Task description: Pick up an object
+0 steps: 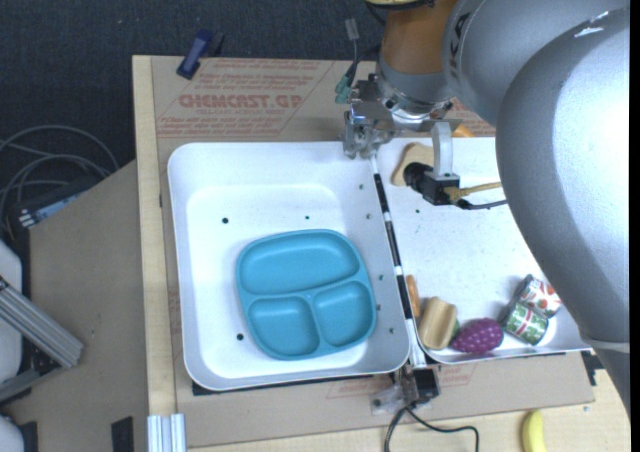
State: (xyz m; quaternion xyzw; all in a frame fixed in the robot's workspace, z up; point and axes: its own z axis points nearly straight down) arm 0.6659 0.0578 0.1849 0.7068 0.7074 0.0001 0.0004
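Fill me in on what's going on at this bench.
A grey KUKA arm with an orange band reaches in from the right, its gripper at the far end of the right white bin, near the divider. That bin's near end holds a purple grape bunch, a tan bread-like piece and a green-and-red can. The left white bin holds a blue divided plastic tray.

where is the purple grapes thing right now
In the camera view the purple grapes lie in the right bin, at its near edge, between a tan bread-like piece on their left and a green and red can on their right.
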